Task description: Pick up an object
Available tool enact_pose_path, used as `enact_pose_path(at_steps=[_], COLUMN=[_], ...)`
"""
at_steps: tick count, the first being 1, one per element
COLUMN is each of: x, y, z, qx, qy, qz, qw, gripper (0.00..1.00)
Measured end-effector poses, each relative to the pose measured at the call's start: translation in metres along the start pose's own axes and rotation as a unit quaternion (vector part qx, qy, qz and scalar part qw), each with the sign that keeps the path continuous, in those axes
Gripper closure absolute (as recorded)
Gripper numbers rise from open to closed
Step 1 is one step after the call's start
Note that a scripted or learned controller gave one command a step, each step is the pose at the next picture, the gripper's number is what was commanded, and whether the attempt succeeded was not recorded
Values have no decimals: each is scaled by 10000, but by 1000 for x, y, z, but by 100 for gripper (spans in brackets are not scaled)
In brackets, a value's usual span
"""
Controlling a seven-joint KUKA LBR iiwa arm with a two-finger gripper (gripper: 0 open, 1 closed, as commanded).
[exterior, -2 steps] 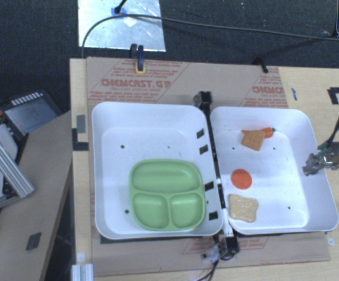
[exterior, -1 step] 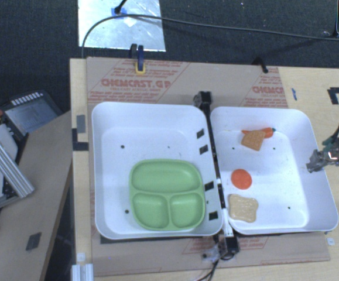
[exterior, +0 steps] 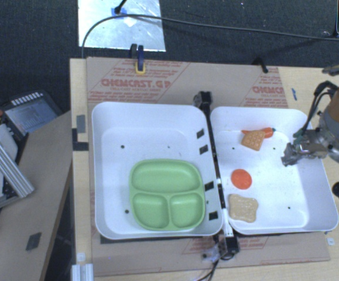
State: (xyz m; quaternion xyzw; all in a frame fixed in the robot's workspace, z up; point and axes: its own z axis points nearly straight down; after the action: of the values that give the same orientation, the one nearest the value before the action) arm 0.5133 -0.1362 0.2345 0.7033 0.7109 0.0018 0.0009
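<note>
In the right bin (exterior: 310, 218) lie three small items: an orange carrot with a tan cracker-like piece (exterior: 254, 139) at the back, a round orange-red disc (exterior: 241, 179) in the middle, and a pale bread-shaped piece (exterior: 242, 208) near the front. My gripper (exterior: 290, 156) hangs over the right side of that bin, to the right of the carrot and the disc and apart from them. I see nothing between its fingertips.
The left bin (exterior: 108, 122) holds a green divided plate (exterior: 166, 194). A black divider clip line (exterior: 211, 157) runs between the bins. Cardboard lies under both bins, with cables at the back and a grey device at the far left.
</note>
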Motion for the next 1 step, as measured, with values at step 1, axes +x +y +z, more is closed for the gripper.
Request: enact_pose_path(at_steps=[1], x=[51], y=[21], z=[10], qx=[9], qy=[3], qz=[4], qw=[10000], gripper=[100])
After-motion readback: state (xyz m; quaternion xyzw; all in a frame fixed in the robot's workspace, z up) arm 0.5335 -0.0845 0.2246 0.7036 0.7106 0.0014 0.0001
